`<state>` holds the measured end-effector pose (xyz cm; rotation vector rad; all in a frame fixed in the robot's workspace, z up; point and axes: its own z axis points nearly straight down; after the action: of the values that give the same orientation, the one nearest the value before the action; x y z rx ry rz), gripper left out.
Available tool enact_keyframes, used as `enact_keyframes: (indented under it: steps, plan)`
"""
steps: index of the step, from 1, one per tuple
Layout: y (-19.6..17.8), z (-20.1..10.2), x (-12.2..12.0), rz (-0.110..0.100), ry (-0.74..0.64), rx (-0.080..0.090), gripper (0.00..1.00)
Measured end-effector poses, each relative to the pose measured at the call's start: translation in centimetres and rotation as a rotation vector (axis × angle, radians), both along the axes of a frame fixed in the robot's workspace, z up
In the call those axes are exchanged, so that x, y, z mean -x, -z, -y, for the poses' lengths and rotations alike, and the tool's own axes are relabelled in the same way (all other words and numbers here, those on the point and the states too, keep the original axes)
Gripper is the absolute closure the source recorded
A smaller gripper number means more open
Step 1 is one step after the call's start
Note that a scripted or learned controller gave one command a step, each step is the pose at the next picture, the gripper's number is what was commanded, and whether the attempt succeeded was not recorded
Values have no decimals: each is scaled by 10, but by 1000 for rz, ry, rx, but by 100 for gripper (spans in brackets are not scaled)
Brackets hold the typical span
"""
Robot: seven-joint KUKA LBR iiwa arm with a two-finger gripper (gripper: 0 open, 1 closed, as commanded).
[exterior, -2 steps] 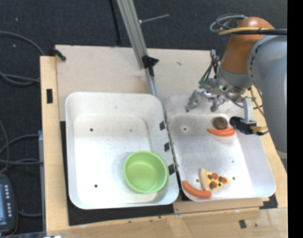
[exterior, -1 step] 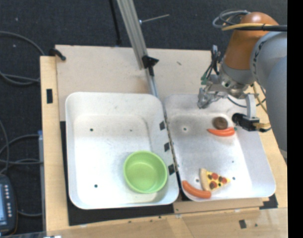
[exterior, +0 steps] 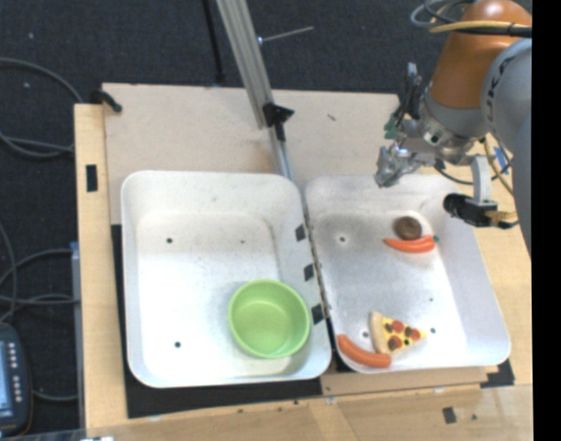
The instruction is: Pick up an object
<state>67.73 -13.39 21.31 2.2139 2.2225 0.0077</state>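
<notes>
— Objects for picking sit in both bins, yes? Go left to right.

— Left bin: a green bowl, upright, mouth up, near the front right corner. Being round, it has no long axis. Right bin: an orange sausage at the front left edge, its long axis running from upper left down to lower right. Just beside it lies a toy pizza slice, tip toward the back left, crust end toward the right. Farther back, a small brown round piece touches an orange carrot-like stick lying nearly level, left to right.

— And the claw?

— The gripper hangs over the right bin's back rim, nothing visible in it; how wide it stands I cannot tell.

— Surroundings?

— Both bins are white and speckled, resting on a pale wooden bench. An aluminium rail slants in from the back. Dark carpet with cables lies around, and a small screen device sits at the lower left.
</notes>
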Motion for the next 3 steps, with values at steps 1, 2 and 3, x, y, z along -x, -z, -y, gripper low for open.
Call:
enact_keyframes:
  steps: [1,2,3]
  plan:
    - [8,1,0,-6,-1,1,100]
    - [9,-48,2,-7,-2,0,100]
    - [9,-99,9,-7,-3,-1,100]
